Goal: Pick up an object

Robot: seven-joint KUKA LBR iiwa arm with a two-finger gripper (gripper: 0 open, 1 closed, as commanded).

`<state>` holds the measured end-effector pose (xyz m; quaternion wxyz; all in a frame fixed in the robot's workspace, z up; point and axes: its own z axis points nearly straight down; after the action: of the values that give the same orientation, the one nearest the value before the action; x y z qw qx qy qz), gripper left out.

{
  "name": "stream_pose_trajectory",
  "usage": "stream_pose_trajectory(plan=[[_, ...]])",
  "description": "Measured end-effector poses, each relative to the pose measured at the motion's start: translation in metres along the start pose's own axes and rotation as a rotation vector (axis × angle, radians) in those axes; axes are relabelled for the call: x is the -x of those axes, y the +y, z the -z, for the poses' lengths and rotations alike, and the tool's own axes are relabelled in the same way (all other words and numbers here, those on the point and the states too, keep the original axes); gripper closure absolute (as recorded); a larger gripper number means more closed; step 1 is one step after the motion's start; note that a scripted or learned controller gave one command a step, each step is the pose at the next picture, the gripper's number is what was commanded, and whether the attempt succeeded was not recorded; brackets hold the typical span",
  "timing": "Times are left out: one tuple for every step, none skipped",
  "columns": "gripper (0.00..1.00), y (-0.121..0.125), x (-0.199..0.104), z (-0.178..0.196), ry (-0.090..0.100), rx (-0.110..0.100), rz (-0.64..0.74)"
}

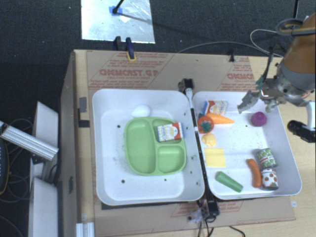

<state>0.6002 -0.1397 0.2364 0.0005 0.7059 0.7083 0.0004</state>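
At 9 o'clock of the scene the left bin (106,132) was seen on the surface (148,73), and in it a green divided tray (148,149) with a small printed carton (168,132) lying on the tray's 1 o'clock compartment. A white egg-like piece (141,111) rested just beyond the tray at 12 o'clock.

In the right bin (289,152) 9 toy items could be counted: a carton (216,106), a carrot (220,119), a tomato (206,125), a pale yellow lump (210,140), a yellow slab (215,158), a green pickle (228,181), an orange sausage (255,173), 2 small cans (267,168) and a purple ball (258,118).

The pincer (257,99) was seen at 2 o'clock, above the bin's far edge, with its fingers spread wide and nothing between them. The purple ball, judged the likeliest target, lay just below it at 5 o'clock.

A miss was judged likely if the descent were made straight down, since the ball sat off-centre; being round, it could be nudged by 1 finger and rolled toward the bin wall.
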Motion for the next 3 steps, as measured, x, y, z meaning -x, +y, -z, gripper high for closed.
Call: stream_pose_trajectory(plan=[[0.0,0.016,0.011,-0.152,0.0,0.0,-0.003],[0.0,0.059,-0.01,-0.154,0.0,-0.012,0.001],[1.0,0.062,-0.01,-0.142,-0.002,-0.003,0.003]])
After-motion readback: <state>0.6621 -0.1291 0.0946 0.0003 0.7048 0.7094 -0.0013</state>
